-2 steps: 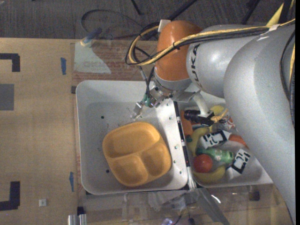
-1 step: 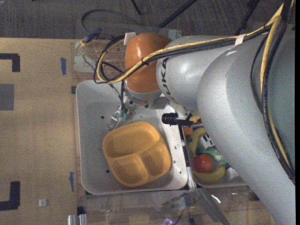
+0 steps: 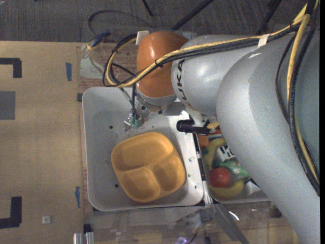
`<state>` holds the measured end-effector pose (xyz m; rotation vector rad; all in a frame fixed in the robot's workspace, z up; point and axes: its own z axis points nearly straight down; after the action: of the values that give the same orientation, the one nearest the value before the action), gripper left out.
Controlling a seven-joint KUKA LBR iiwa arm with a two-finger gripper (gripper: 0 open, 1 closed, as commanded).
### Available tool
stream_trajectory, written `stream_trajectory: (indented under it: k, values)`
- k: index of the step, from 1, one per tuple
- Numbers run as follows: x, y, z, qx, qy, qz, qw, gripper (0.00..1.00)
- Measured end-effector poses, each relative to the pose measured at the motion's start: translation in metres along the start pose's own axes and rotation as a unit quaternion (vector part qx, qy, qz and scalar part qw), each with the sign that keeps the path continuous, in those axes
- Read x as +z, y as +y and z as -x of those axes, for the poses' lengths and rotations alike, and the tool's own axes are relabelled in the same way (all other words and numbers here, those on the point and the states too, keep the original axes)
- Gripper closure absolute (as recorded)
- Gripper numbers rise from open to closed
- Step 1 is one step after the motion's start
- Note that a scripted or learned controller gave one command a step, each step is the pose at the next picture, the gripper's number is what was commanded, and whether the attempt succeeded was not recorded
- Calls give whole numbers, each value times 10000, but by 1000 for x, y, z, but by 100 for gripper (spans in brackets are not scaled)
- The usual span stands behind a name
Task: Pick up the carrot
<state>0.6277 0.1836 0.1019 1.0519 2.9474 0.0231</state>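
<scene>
A small orange piece (image 3: pixel 203 140) that may be the carrot peeks out in the right bin, just past the divider, mostly covered by the arm. The arm's grey body and orange band (image 3: pixel 155 65) hang over the far end of the left bin (image 3: pixel 96 151). Beneath the band a small part of the gripper (image 3: pixel 133 119) sticks out low over that bin's floor, just beyond the far edge of a yellow divided plate (image 3: pixel 148 165). I see nothing held there.
The right bin (image 3: pixel 238 197) holds a red round fruit (image 3: pixel 220 177), a banana (image 3: pixel 228 189) and a green and white packet (image 3: pixel 231 161), all crowded under the arm. Yellow and black cables (image 3: pixel 117 60) loop beyond the left bin. A black bar (image 3: pixel 193 128) crosses the divider.
</scene>
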Motion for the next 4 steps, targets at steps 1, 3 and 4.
stream_trajectory:
  k: [1,3,4]
  values:
    - [1,-56,33,1539,-14,-46,9881,100]
    - [-122,-136,-78,2880,11,-104,9576,100]
    - [-190,-127,-57,2534,5,-86,9673,100]
